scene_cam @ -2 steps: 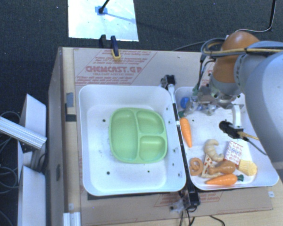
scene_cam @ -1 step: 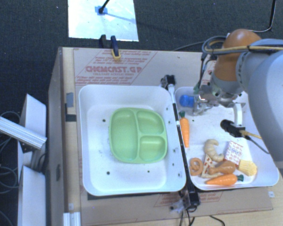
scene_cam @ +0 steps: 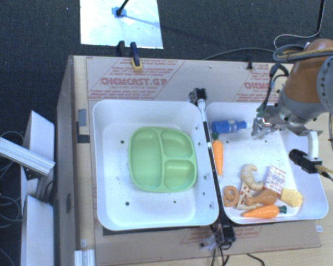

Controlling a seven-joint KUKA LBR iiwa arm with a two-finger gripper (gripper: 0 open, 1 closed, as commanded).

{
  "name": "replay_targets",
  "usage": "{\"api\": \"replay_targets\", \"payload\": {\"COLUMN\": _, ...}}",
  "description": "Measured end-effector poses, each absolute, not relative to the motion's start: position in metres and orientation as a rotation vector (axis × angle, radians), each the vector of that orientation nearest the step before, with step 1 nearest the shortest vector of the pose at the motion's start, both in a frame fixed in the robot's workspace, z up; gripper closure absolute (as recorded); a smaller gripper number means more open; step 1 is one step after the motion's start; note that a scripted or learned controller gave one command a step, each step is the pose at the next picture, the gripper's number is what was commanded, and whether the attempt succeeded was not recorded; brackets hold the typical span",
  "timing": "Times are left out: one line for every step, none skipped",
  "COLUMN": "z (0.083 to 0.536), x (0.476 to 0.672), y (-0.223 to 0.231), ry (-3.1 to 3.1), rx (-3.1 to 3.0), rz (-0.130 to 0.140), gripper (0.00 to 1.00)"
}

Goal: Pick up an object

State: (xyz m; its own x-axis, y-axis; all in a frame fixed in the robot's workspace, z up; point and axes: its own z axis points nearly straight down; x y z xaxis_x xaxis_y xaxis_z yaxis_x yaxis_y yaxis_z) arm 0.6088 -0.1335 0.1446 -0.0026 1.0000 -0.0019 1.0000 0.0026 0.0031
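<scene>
Gripper (scene_cam: 262,127) hangs low at back of right bin (scene_cam: 316,204), prob lining up on blue bottle (scene_cam: 228,126) lying just to its left, w/ carrot (scene_cam: 217,156) beyond that & toy-food pile nearer cam; can't tell pincer state.

A pale green divided plate (scene_cam: 162,159) is lying in the white left bin (scene_cam: 114,148). Showing in the white right bin (scene_cam: 316,198) — two orange carrots (scene_cam: 217,157) (scene_cam: 261,211), a blue bottle (scene_cam: 228,127), a yellow block (scene_cam: 291,197).

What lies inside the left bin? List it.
A green divided plate lies flat on the left bin floor, its three compartments bare. Whatever is beneath the plate is covered.
</scene>
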Motion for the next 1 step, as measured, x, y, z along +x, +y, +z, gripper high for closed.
{"api": "replay_targets", "payload": {"z": 0.1442, "x": 0.6086, "y": -0.133, "ry": 2.223, "rx": 2.217, "rz": 0.001, "gripper": 0.0}}
